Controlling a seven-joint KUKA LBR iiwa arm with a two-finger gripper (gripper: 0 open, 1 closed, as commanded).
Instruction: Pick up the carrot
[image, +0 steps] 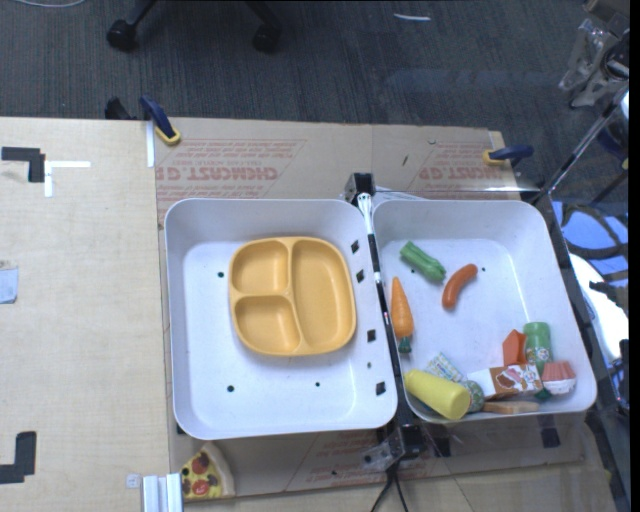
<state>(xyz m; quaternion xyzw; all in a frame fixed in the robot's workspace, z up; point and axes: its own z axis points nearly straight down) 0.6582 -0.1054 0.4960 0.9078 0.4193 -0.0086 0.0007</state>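
From above, the carrot (401, 309) lies in the right bin (520, 218), close against its left wall, green tip toward the near side. A green vegetable (423, 262) and a sausage (459, 285) lie just beyond it; a yellow cylinder (438, 393) sits nearer. The left bin (190, 330) holds a yellow divided plate (293, 296). I cannot tell the end effector's state.

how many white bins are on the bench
2. The left bin holds a yellow divided plate; the right bin holds the carrot by its left wall, plus other toy food.
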